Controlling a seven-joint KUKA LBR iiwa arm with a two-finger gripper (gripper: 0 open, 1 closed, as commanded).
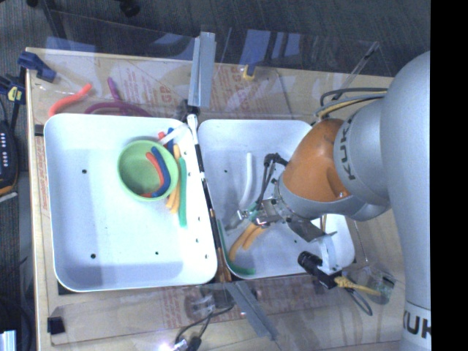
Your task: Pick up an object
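An orange piece [251, 235] is seen in the right bin [219, 141], near its front edge and toward the wall shared with the left bin [73, 196]. It is judged to be light, thin plastic, stiff and somewhat slick, so it is best taken across its narrow middle rather than at an end. A green strip [235, 263] is curved along the front left corner just beside it, and a white rod [248, 175] is laid further back. The gripper [257, 214] is lowered just over the orange piece; whether its fingers are spread or pressed together cannot be told, and nothing is seen pinched between them. In the left bin, a green bowl [140, 168] is set toward the back right corner, with red, orange and green sticks laid in and beside it.
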